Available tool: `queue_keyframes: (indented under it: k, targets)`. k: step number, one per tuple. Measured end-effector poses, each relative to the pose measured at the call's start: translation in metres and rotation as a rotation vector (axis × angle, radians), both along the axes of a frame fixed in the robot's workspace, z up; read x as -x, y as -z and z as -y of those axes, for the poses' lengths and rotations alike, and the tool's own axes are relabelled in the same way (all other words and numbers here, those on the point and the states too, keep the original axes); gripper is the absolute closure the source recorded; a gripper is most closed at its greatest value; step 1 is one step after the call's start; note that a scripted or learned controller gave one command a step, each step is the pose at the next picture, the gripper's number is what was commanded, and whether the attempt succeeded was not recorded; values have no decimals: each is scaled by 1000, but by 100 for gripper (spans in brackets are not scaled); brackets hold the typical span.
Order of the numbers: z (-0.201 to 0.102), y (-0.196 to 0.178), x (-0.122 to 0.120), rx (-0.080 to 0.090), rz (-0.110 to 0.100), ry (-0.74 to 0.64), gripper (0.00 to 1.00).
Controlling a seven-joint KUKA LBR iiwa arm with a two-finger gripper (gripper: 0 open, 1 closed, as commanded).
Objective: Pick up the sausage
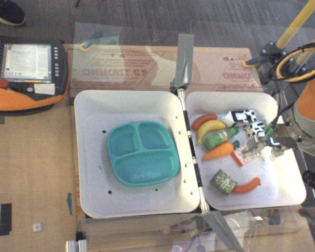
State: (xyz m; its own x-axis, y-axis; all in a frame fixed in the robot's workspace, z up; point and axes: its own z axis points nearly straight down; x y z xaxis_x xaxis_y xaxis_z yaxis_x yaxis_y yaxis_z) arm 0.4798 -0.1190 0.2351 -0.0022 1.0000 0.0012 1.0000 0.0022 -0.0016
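Observation:
The sausage (203,121), a short red-brown roll, lies at the top left of the right bin (289,188), touching a yellow banana (210,128). My gripper (262,140) hangs low at the bin's right side, well right of the sausage. It sits above a red-and-white packet (245,155) and beside a black-and-white spotted carton (251,121). Nothing can be made out in its grasp.
Also in the right bin are a green bottle (221,137), a carrot (218,151), a green can (223,181) and a curved orange-red piece (246,186). The left bin (89,140) holds a teal divided plate (143,154). A teach pendant (26,70) lies at far left.

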Motion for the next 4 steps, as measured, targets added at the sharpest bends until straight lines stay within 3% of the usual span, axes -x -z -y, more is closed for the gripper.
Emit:
queue_keyframes:
  k: [1,2,3,4]
  targets:
    - [16,148,-1,2,8,-30,0]
    - [75,149,-1,4,8,-79,0]
    - [93,147,-79,-17,2,-238,0]
    - [67,148,-28,2,7,-318,0]
